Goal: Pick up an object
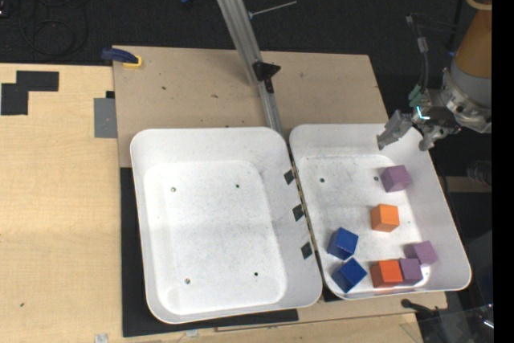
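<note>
Your jaws (411, 133) hang spread wide, holding nothing, over the right bin's (337, 142) far rim, just above the purple cube (394, 177).

A brown board (201, 84) lies across the far part of the bench, and a pale wood-grain surface (56, 213) spreads over the left. Black shapes (28, 88) and a grey patch (104, 116) mark that pale surface. A slanted aluminium rail (237, 20) rises from the middle of the board toward the far side. Beyond, the floor is dark, with loose cables (40, 4) at the far left.
</note>
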{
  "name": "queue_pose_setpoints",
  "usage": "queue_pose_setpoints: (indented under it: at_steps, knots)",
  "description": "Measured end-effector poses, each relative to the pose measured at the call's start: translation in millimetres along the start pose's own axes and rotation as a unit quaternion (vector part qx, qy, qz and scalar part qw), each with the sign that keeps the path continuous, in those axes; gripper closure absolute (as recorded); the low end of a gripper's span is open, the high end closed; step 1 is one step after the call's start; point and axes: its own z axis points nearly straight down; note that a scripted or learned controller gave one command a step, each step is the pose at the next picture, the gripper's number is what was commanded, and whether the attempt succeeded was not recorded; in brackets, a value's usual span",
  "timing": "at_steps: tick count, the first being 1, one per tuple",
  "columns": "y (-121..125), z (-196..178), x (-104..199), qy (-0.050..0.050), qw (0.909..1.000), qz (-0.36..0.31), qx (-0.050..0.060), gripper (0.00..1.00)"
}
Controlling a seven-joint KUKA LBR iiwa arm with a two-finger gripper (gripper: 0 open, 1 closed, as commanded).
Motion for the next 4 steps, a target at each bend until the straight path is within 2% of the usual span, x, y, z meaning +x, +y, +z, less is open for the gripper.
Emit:
queue_pose_setpoints:
  at_steps: [1, 2, 4]
  knots:
    - [0.7, -2.3, -0.1, -0.001, 1.0000, 0.000, -0.002, 0.00]
    - [-3.6, 42.8, -3.5, 0.000, 1.0000, 0.001, 0.000, 0.00]
    - [-5.6, 169.6, 5.8, 0.001, 1.0000, 0.002, 0.001, 0.00]
